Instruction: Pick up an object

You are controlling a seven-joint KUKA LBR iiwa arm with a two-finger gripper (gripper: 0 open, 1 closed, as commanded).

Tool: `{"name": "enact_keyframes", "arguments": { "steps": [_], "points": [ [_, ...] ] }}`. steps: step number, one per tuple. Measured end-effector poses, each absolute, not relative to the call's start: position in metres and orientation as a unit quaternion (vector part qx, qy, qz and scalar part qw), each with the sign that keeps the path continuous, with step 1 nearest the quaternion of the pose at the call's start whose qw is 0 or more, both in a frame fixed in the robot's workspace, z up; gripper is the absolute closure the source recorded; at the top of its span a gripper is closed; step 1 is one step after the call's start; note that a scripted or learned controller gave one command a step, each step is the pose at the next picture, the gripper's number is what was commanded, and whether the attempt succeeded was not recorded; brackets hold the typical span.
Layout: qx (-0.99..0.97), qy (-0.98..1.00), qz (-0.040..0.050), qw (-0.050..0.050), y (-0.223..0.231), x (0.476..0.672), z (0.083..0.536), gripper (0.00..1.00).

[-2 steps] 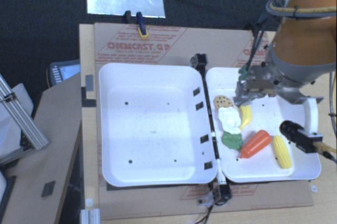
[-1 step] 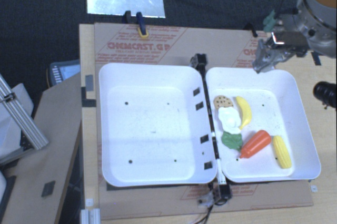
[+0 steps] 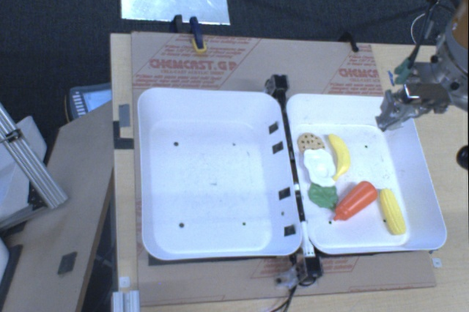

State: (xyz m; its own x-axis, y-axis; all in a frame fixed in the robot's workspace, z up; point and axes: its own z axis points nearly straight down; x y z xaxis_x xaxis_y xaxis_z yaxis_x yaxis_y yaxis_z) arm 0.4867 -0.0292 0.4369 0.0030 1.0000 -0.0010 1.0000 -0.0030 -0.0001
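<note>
Nothing picked yet: gripper (image 3: 390,118) up by right bin's (image 3: 425,179) far corner, grip state unclear, nothing seen in it; banana (image 3: 338,154), carrot (image 3: 356,201), corn (image 3: 392,211) untouched.

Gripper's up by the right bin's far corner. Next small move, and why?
Probably shift the gripper toward the near left and lower it over the banana. The gripper sits above the right bin's far right edge with nothing seen between its fingers, and the banana is the closest item, with some free rim on its right side.
</note>
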Motion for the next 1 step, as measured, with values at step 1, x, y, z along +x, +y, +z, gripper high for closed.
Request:
{"name": "enact_keyframes", "arguments": {
  "steps": [1],
  "points": [
    [0.708,0.706,-0.0014,-0.001,-0.0633,0.4866,0.3450,1.00]
  ]
}}
